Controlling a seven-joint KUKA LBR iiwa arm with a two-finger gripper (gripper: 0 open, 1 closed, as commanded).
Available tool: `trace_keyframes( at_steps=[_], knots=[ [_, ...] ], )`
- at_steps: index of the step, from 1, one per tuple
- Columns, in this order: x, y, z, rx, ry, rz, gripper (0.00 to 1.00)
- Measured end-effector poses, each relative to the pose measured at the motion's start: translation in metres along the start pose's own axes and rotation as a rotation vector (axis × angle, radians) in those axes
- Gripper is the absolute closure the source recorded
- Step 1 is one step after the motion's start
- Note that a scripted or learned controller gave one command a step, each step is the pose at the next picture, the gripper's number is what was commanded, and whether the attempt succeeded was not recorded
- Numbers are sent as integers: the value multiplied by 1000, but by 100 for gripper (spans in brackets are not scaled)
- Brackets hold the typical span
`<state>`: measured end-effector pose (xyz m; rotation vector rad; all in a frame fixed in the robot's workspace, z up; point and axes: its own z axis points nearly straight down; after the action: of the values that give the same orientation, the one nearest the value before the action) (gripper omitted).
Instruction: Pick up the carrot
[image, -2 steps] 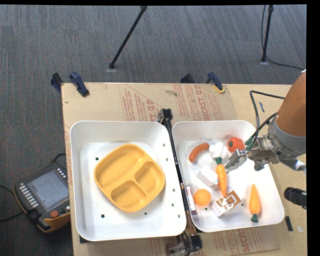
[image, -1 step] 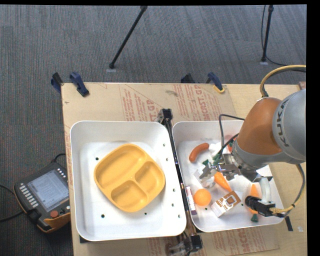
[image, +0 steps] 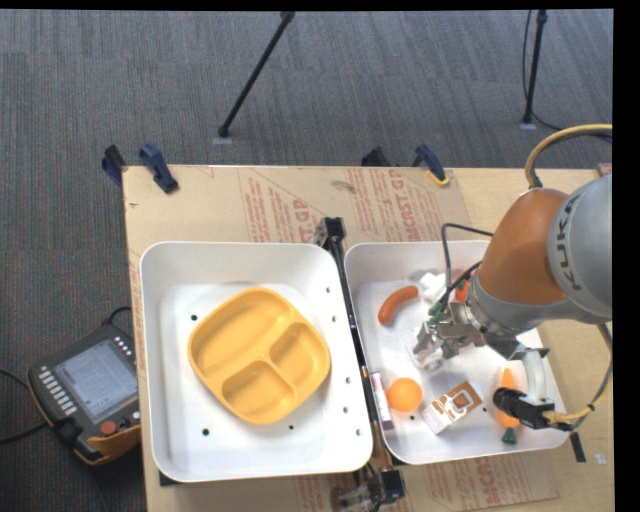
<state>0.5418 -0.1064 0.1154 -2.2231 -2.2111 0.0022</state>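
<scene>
While gripper hangs over right bin, grip state unclear to me; sausage, orange ball, carrot nearby.

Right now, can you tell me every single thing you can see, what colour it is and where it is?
bins: 2, white, side by side on the bench, left bin and right bin
plate: 1, yellow, three sections, in the left bin
sausage: 1, orange-red, near the back left of the right bin
ball: 1, orange, near the front left of the right bin
small box: 1, brown and white, in the right bin beside the ball
carrot: 1, orange, at the right side of the right bin, partly hidden
clamps: blue, on the bench's far edge
control tablet: 1, grey and orange, on the floor to the left
arm: 1, grey with orange band, over the right bin
gripper: 1, dark, above the right bin's middle
</scene>
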Motion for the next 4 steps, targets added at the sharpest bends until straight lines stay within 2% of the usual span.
trace_keyframes(
  at_steps=[1,2,3,4],
  knots=[
    [0,0,0,0,0,0,0],
    [-45,29,28,-3,-2,-4,0],
    [-107,37,-85,-9,-5,-4,0],
    [-101,58,29,2,7,-10,0]
  ],
)
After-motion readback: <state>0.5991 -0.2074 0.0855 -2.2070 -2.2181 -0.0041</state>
